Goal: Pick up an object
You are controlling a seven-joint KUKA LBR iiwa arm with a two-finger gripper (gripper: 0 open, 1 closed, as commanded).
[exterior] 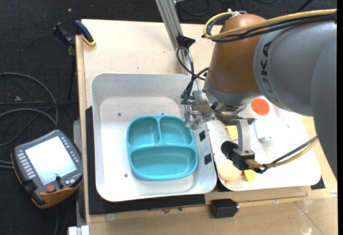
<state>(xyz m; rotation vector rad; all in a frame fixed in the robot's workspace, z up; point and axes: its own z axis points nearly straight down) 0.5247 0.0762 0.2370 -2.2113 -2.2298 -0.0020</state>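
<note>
While nothing shows lifted, we log the pick as pending | two-finger gripper (193, 116): low over the bins' shared edge, grip state we cannot tell | teal three-compartment plastic tray (161, 149): just beside it, leftward, flat in shallow white bin (110, 121) | small orange round piece (260, 106): rightward, apart.

divided tray (161, 147) in left bin (110, 116), disc (260, 106) in right bin (295, 167)

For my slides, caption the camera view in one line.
Arm leans over two white bins: teal tray in the left bin, orange piece in the right bin.
</note>
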